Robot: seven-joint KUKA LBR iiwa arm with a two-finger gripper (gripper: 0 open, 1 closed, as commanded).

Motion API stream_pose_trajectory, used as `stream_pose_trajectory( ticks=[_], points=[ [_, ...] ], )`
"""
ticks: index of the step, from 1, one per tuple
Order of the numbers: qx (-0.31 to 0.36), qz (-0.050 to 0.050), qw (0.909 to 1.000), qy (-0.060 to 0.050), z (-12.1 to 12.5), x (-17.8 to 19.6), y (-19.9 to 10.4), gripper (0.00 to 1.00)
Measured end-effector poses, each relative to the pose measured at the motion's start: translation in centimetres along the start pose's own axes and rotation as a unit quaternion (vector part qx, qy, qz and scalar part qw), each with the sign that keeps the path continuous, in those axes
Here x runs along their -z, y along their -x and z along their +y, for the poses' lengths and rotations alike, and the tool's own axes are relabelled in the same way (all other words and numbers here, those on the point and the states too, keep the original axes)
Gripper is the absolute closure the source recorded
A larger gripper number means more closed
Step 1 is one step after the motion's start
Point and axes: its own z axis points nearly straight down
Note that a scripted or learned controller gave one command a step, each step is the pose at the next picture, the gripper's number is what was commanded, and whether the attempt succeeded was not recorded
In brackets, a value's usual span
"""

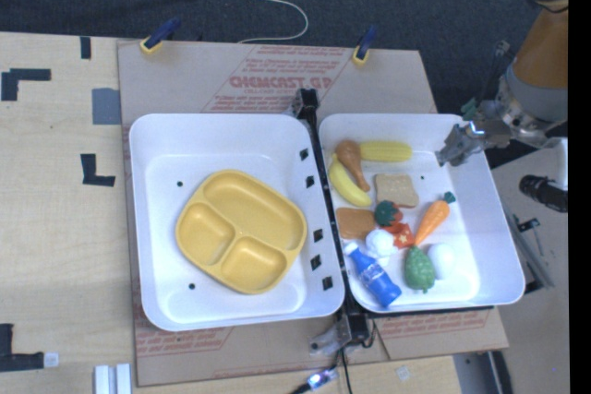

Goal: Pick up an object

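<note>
In the right bin (494, 235), toy food lay in a pile: a banana (347, 185), a carrot (432, 220) and a blue bottle (374, 277). The fingers (454, 146) hung at its upper right edge, pinching nothing; I cannot tell their spread.

Light fell evenly and fairly brightly from above, and the two white bins (148, 198) were the brightest surfaces, close to washed out along their floors, with little texture left. Shadows were soft and short: a faint one rimmed the yellow tray (242, 230), well to the left of the gripper (454, 148), and thin ones lay under the toy foods below and left of it. The dark carpet above stayed dim and grainy. The whole picture was slightly soft, and the gripper itself looked blurred, its edges smeared.
</note>
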Motion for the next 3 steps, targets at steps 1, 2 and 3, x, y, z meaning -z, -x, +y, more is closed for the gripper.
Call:
stream_pose_trajectory(
  ticks=[1,2,3],
  points=[
    [0.002,0.0,1.0,0.0,2.2,0.5,-4.9,1.0],
    [0.002,0.001,1.0,0.0,2.4,0.9,-9.9,1.0],
    [0.0,-0.001,1.0,-0.001,3.8,0.2,-11.0,1.0]
  ],
)
